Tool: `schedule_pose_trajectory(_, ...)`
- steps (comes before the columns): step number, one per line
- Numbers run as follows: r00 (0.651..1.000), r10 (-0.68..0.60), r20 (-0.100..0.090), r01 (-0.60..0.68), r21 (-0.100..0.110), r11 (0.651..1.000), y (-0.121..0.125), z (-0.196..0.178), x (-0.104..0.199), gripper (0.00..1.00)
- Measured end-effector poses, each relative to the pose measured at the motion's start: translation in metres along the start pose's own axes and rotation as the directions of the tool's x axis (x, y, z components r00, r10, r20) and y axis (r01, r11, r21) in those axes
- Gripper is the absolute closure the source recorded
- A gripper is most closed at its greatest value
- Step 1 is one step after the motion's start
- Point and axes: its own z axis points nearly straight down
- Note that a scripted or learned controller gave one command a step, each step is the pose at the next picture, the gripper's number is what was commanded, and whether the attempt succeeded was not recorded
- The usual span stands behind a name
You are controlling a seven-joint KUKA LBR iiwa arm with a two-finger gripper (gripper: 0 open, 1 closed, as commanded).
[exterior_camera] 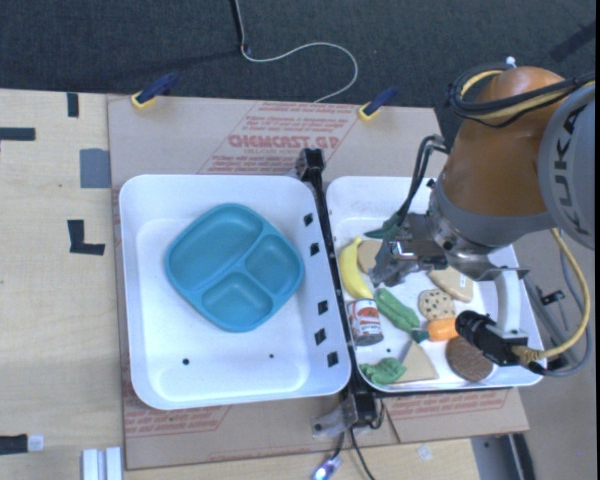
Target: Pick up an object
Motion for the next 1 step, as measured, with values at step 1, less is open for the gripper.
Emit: schedule_pose_trajectory(1, 1.000, -0.005, -0.001, 0.005, 0.014, 1.000, -0.0017, 0.0495, 0.0631, 1.00)
